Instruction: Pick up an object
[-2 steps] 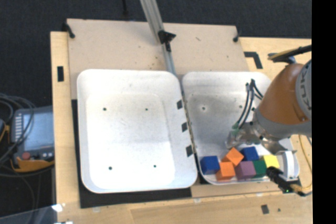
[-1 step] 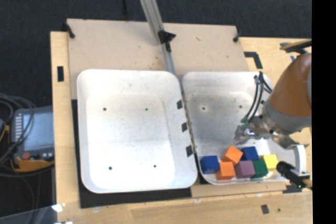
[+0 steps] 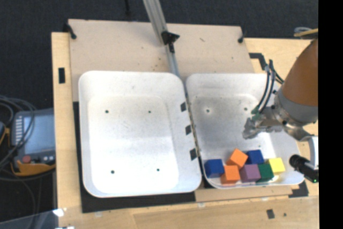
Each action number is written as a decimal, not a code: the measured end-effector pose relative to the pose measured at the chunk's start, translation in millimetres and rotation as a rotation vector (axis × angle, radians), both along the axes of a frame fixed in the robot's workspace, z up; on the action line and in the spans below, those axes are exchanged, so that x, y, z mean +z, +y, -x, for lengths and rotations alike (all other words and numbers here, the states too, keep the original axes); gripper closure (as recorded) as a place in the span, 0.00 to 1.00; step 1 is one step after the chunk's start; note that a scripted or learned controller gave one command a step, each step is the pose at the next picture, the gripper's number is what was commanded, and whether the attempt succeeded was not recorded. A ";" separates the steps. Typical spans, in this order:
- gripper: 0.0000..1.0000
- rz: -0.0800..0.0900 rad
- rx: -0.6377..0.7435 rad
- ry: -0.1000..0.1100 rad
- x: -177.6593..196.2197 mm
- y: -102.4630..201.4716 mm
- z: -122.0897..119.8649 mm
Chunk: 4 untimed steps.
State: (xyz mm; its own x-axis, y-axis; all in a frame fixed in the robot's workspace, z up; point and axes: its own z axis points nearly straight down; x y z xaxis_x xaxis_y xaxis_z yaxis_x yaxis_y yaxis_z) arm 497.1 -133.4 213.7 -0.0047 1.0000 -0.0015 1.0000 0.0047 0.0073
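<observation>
Several small blocks lie bunched along the near edge of the right bin (image 3: pixel 225 99): a blue block (image 3: pixel 214 167), two orange blocks (image 3: pixel 238 158) (image 3: pixel 231 173), a second blue block (image 3: pixel 255 156), a purple block (image 3: pixel 250 172), a green block (image 3: pixel 265 171) and a yellow block (image 3: pixel 276 165). My gripper (image 3: pixel 253 130) hangs over the right half of that bin, a little beyond the blocks and above them. No block is seen between its fingers. The arm's orange band (image 3: pixel 305 75) rises at the right.
The left bin (image 3: pixel 134 131) lies beside the right one, with a row of small clips (image 3: pixel 188 128) on the shared rim. A metal rail (image 3: pixel 153 2) slants down from the top toward the bins. A handheld controller (image 3: pixel 32 142) and cables rest off the bench's left side.
</observation>
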 end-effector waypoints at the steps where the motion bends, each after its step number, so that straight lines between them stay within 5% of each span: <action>1: 1.00 0.000 0.001 0.000 38.3 -0.6 -2.1; 4: 1.00 0.000 0.000 0.005 22.3 128.6 -78.8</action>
State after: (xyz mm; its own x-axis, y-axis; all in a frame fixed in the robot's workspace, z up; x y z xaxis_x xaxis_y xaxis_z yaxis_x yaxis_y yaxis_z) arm 575.9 -4.9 235.9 -0.0051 1.0000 -0.0013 1.0000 0.0051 0.0019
